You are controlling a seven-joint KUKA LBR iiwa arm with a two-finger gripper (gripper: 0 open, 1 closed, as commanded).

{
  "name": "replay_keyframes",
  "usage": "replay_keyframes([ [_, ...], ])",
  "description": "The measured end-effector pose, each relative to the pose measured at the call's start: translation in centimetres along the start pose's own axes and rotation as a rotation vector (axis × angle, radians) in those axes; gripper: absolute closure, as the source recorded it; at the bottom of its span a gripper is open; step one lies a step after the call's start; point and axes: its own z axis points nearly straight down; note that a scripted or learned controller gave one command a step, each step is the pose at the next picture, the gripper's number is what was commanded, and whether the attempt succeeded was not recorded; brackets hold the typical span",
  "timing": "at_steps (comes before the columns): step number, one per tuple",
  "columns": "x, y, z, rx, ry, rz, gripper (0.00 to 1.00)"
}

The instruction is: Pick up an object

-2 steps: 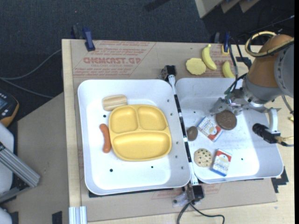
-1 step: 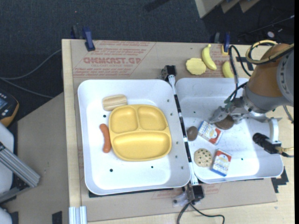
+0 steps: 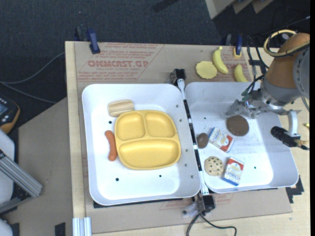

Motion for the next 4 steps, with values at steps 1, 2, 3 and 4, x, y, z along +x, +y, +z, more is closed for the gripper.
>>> replay_keyframes([
  [1,5.0,-4.5,0.0,0.011,0.007,-0.001,0.00],
  [2,1.3,-1.6,0.0,0.001,0.000,0.002,0.00],
  [3,1.4,-1.6,-1.1,0.000,0.000,0.001,1.00],
  [4,4.7,2.6,0.0,0.009,0.001,-0.004,1.00],
])
